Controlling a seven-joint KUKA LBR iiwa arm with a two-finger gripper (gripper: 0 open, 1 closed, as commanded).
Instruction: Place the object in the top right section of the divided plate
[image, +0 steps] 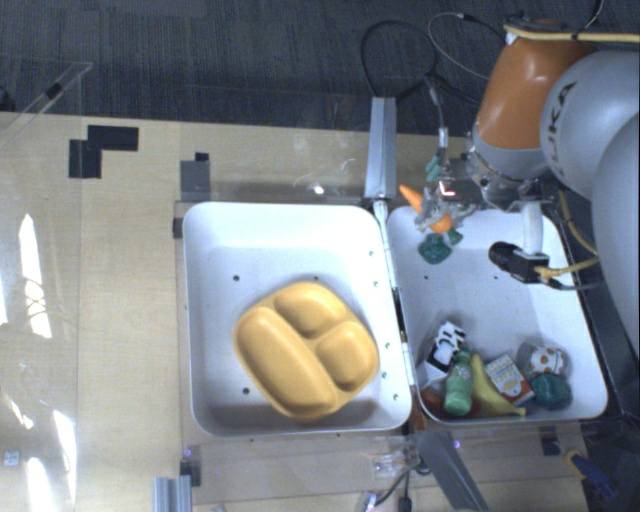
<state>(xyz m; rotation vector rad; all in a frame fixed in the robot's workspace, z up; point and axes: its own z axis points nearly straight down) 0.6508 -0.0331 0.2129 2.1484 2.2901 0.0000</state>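
Down at the near edge of the right bin (590, 395) sat a jumble of small stuff: a green bottle (458, 388), a banana (490, 385), a little carton (508, 377), a teal lump (549, 391) and a black-and-white thing (447, 345). None of it looked like it mattered right then.

Over in the left bin (215, 300), the yellow divided plate (305, 347) lay at a slant, with three sections, all bare. Which one counts as "top right" is a bit fuzzy with it rotated like that, but I'd guess the smaller section on the right side.

Farther back, the pincer (437, 212) hung over the far left corner of the right bin, under the orange-banded arm (520, 90). A small teal object (437, 247) with an orange bit (411, 195) near it sat right at the fingertips, just above the bin floor, I think. Honestly couldn't tell if the fingers were wide, narrow or actually gripping it, too cluttered there.

If it did have hold of it, I'd lift straight up, clear the divider between the bins, carry it across low and steady, then release right above that section so it doesn't bounce out.
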